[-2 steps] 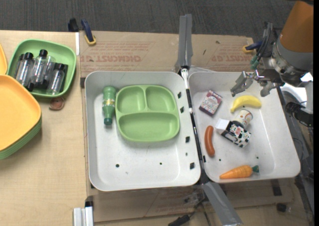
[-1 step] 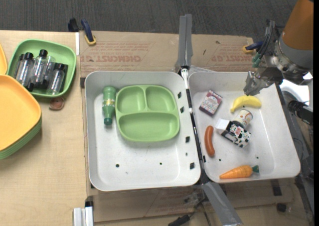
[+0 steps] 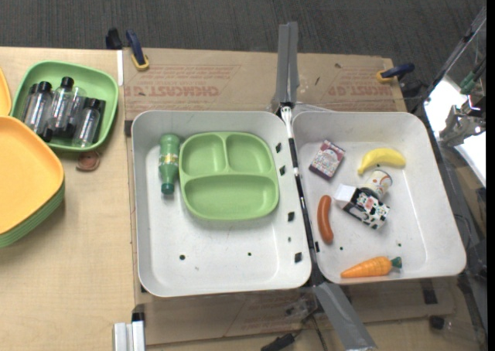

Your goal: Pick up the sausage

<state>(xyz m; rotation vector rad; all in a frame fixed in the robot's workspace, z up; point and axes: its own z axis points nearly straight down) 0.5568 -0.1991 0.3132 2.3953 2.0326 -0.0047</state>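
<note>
The sausage (image 3: 326, 219) is a short red-orange link lying lengthwise on the floor of the right bin (image 3: 433, 249), close to that bin's left wall. It lies free, with nothing touching it. A black-and-white cow-patterned toy (image 3: 367, 206) sits just to its right, a small gap apart.
The right bin also holds a banana (image 3: 381, 159), a small pink box (image 3: 327, 159) and a carrot (image 3: 371, 267). In the left bin (image 3: 224, 264) are a green divided plate (image 3: 229, 175) and a green bottle (image 3: 168, 162). A green tray of bottles (image 3: 66, 114) and stacked yellow plates (image 3: 23, 187) stand at the far left.
</note>
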